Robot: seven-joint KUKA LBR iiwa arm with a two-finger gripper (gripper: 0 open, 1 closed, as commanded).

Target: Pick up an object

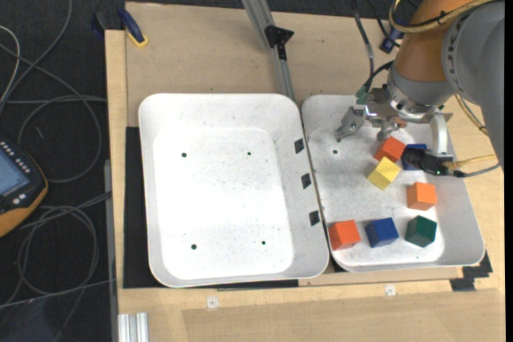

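My gripper (365, 126) hangs over the back part of the right bin (337, 172), its fingers spread open with nothing between them. Just to its right and slightly nearer the front lies an orange block (391, 148), with a yellow block (384, 172) next to it. A second orange block (422, 195) sits further toward the front right. Along the bin's front edge stand a red-orange block (345, 233), a blue block (381, 231) and a green block (421, 230).
The left bin (160, 172) lies beside the right one. A slanted metal pole (256, 4) rises behind the bins. Cables and a handheld device (16, 184) lie on the floor at the left.
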